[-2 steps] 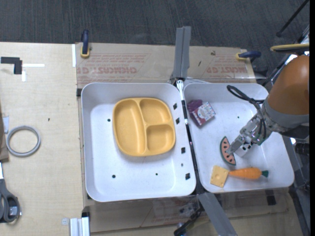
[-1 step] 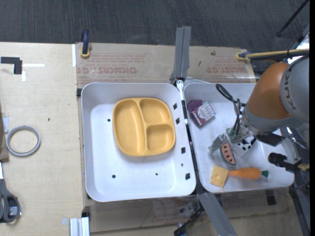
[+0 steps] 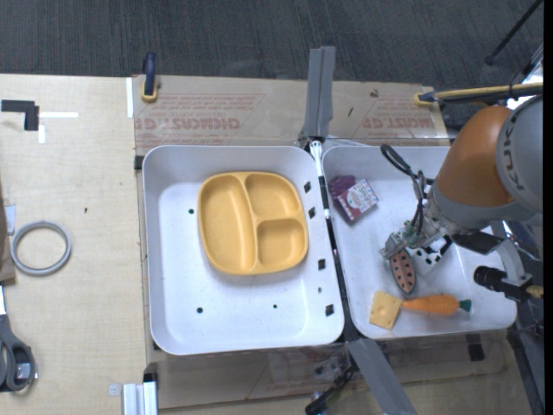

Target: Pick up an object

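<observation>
In the right bin [image 3: 363,158], my gripper [image 3: 408,245] hangs low under the orange-banded wrist [image 3: 473,167]. It sits just above a red, dark-speckled oval toy [image 3: 402,271], at that toy's upper end. A small white piece with black dots [image 3: 429,257] lies right beside the gripper. An orange toy carrot [image 3: 432,305] lies near the front wall, and a yellow cheese wedge [image 3: 384,309] rests to its left. A purple packet [image 3: 352,197] lies at the back left of this bin.
The left bin [image 3: 164,258] holds a yellow divided plate [image 3: 252,221]. A grey divider bar [image 3: 320,102] runs between the bins. On the bench to the left lie a grey ring [image 3: 39,247] and scissors [image 3: 15,361]. Cables trail behind the wrist.
</observation>
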Tool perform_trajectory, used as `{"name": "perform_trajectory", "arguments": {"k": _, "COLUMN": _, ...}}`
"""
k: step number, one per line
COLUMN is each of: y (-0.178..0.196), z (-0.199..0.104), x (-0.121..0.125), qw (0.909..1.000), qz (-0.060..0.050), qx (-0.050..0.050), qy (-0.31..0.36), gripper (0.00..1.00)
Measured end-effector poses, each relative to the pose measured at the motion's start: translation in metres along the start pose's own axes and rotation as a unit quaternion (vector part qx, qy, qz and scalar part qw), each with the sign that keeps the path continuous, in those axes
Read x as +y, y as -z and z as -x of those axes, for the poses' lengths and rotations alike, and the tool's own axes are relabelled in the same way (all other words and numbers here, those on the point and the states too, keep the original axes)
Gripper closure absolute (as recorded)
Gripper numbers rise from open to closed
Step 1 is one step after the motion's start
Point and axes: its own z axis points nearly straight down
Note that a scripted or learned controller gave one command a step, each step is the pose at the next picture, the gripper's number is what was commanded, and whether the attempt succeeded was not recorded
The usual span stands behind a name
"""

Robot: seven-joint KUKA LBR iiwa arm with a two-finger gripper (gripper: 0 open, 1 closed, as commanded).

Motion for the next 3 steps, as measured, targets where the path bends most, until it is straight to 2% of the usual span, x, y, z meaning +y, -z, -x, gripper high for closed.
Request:
{"name": "perform_trajectory", "arguments": {"k": 1, "y": 0.009, "z": 0.000, "x": 0.000, "qw": 1.0000, "qz": -0.001, "qx": 0.000, "qy": 0.001, "gripper": 1.00}}
{"name": "perform_trajectory", "arguments": {"k": 2, "y": 0.092, "z": -0.071, "x": 0.051, "qw": 0.9838, "qz": 0.002, "qx": -0.001, "qy": 0.179, "gripper": 1.00}}
{"name": "perform_trajectory", "arguments": {"k": 3, "y": 0.161, "z": -0.107, "x": 0.110, "qw": 0.9947, "qz": 0.001, "qx": -0.001, "qy": 0.103, "gripper": 1.00}}
